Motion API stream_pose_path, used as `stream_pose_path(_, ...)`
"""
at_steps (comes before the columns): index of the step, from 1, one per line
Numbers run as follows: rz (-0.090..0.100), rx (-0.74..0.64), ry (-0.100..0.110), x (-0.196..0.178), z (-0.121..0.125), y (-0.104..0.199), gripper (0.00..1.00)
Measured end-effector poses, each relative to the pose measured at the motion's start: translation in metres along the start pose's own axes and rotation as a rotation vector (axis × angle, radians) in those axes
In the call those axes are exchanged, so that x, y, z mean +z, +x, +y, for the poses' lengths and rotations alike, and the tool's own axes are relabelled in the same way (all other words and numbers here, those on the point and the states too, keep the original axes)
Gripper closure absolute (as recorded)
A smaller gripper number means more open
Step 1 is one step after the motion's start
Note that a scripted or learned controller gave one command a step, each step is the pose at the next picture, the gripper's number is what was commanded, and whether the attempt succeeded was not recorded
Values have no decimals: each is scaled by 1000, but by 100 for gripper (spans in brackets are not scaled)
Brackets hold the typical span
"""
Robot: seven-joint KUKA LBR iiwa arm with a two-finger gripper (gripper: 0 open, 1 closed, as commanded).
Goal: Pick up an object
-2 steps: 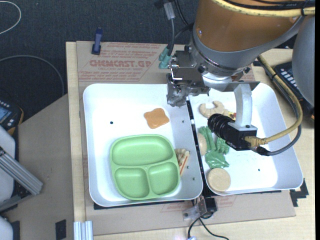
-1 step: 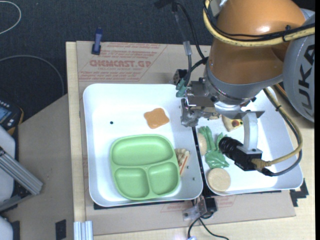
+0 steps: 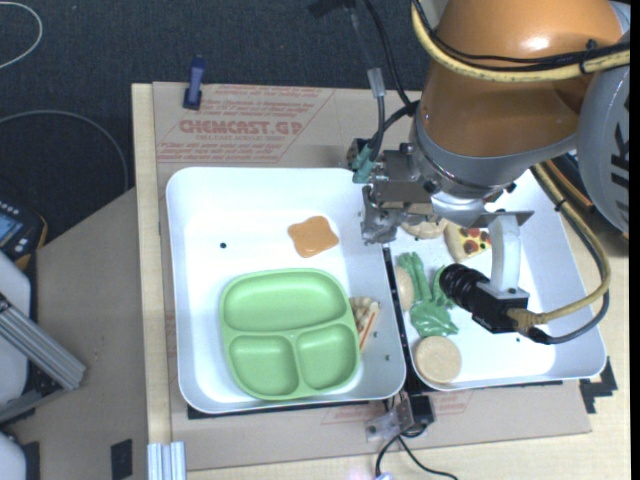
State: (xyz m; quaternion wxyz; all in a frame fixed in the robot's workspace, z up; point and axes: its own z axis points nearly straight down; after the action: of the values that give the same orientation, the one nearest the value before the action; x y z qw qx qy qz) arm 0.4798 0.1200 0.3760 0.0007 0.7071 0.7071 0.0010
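Observation:
My gripper (image 3: 378, 226) hangs under the big orange and grey wrist, low over the wall between the two bins, near their far end. In the left bin (image 3: 195, 268), just left of the gripper, lies a flat orange-tan piece like toast (image 3: 313, 235). In the right bin (image 3: 560, 353), a green leafy toy (image 3: 428, 303) lies below the gripper, with a round tan disc (image 3: 438, 359) in front of it. A small pizza-like piece (image 3: 468, 239) and a beige bit (image 3: 430, 229) are partly hidden under the wrist. Nothing shows between the gripper's tips.
A green three-compartment tray (image 3: 290, 330) fills the near half of the left bin. A small wooden piece (image 3: 364, 318) leans by the tray's right edge. Cables hang around the wrist. A cardboard sheet (image 3: 240, 128) lies beyond the bins.

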Motion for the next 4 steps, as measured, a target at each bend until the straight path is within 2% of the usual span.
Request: stream_pose_path(4, 0, -2, -10, -41, 2, 2, 100)
